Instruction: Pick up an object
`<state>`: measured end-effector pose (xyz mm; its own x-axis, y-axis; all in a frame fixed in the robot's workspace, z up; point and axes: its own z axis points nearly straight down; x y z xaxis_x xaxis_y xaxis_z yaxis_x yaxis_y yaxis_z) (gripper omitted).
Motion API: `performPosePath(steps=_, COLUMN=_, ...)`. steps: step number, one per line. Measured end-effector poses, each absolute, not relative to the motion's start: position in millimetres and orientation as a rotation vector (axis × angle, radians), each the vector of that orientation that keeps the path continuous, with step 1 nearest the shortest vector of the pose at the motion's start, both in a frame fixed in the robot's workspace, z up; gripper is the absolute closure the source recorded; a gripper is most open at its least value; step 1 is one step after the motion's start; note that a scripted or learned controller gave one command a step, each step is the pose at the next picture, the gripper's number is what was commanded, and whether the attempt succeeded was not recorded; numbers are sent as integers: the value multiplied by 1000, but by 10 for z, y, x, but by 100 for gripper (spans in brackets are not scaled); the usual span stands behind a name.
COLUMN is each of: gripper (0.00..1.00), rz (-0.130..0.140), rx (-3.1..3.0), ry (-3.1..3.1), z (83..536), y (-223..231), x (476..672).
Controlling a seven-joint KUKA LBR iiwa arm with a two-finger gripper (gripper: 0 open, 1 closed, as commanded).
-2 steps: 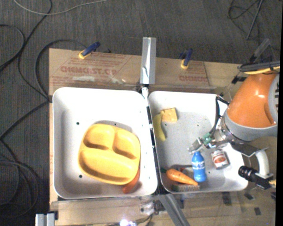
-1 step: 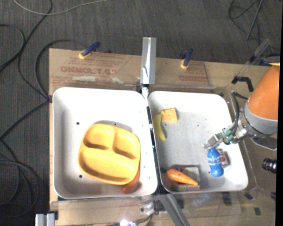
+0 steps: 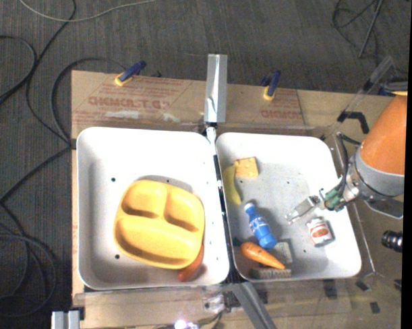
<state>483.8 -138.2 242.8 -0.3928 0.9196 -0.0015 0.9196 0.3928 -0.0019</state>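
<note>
Red print on the cardboard sheet (image 3: 137, 103) is too blurred to read.

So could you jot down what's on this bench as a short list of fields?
left bin: yellow divided plate, an orange-red item tucked under its edge
right bin: banana, cheese slice, blue bottle, carrot, small red-and-white can
gripper: over the right bin, beside the can, holding nothing

My arm (image 3: 385, 143) reaches in from the right, its gripper (image 3: 303, 211) angled down-left with fingers slightly parted, holding nothing.
</note>
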Motion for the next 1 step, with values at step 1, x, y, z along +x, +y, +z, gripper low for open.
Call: performPosePath(steps=1, gripper=0, rz=-1, rx=1615, ry=2698, z=1852, y=-675, x=5418)
